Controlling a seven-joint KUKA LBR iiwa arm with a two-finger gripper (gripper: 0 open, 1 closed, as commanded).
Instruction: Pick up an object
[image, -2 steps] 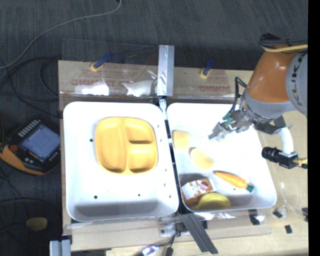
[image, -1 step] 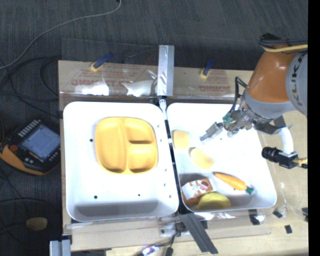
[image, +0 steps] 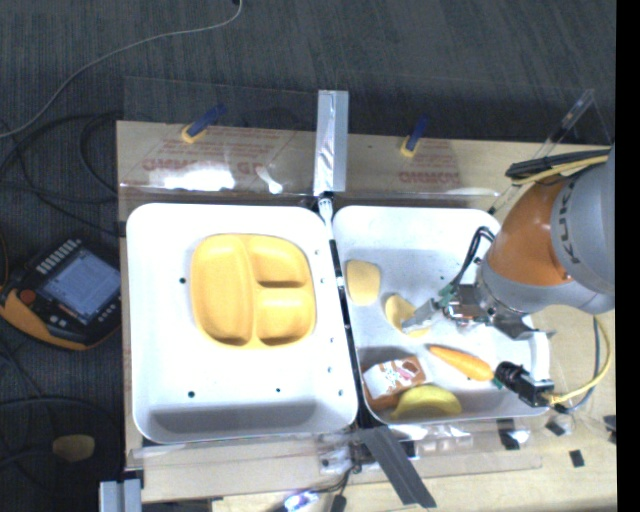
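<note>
Yellow is the colour of nearly everything on this bench; a yellow divided tray (image: 252, 288) lies alone in the left bin (image: 160, 400), and the right bin (image: 420, 225) holds the smaller pieces. The arm (image: 545, 250) reaches in from the right with its orange band low over that bin, and the pincer (image: 440, 308) hangs at the bin's middle; from where I stand I cannot tell whether it is released or clenched, and nothing shows clearly as held.

Just left of its tip, seemingly touching it, sits a pale yellow lump (image: 402, 312); that looks the likeliest thing to be picked. A second pale piece (image: 363, 281) lies further left against the bin's inner wall. Below and slightly right of the tip lies an orange carrot-like stick (image: 460, 361), its long axis slanting from upper left down to lower right; a grip on it would have to close across that slant. Along the near wall rest a red-and-white packet (image: 393, 377) and a yellow banana-like piece (image: 425, 402), side by side and touching.

The packet carries print, too small to read; faint red lettering on the clear sheet (image: 215, 160) behind the bins is likewise illegible.
</note>
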